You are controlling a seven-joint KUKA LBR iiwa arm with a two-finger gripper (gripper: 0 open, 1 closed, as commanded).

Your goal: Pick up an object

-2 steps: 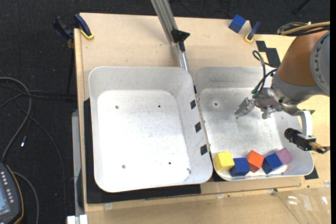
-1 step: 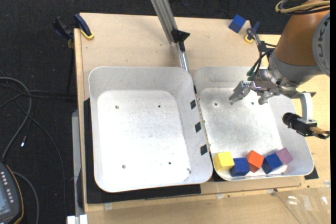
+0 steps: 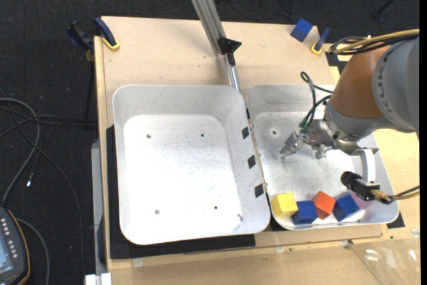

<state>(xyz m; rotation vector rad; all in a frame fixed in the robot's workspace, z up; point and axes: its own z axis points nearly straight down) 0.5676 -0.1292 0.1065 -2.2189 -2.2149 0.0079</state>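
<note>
**Gripper's up in the right bin, blocks are all crammed in the bottom corner**

Biggest thing first: the bench [image 3: 167, 50] fills the middle of the frame with two white bins on it. The left bin [image 3: 133, 110] takes the centre-left, the right bin [image 3: 267, 100] sits just beside it at centre-right.

The arm [image 3: 373, 90] comes in from the right edge, orange band showing, and leans over the right bin. Its gripper [image 3: 301, 145] hangs over the bare middle of that bin, fingers spread apart with nothing between them. So no grab yet, as far as I can judge.

The pickable stuff is all along the bottom edge of the right bin, lower right of the frame: a yellow block [image 3: 284, 203] furthest left, a blue block [image 3: 305, 211] touching it, an orange block [image 3: 324, 203] next, then a second blue block [image 3: 347, 207] near the bin's lower right corner. They're packed in a row, well below the gripper.

My take on doing this step well: go for the yellow block. It's on the end, so one side is free and the fingers have room. The middle ones are wedged between neighbours and the fingers would likely land on top of them or shove the row around. Line up directly above first, turn the fingers so they straddle its free faces, come straight down. Watch the bin wall right behind the row; it could foul a finger.
</note>
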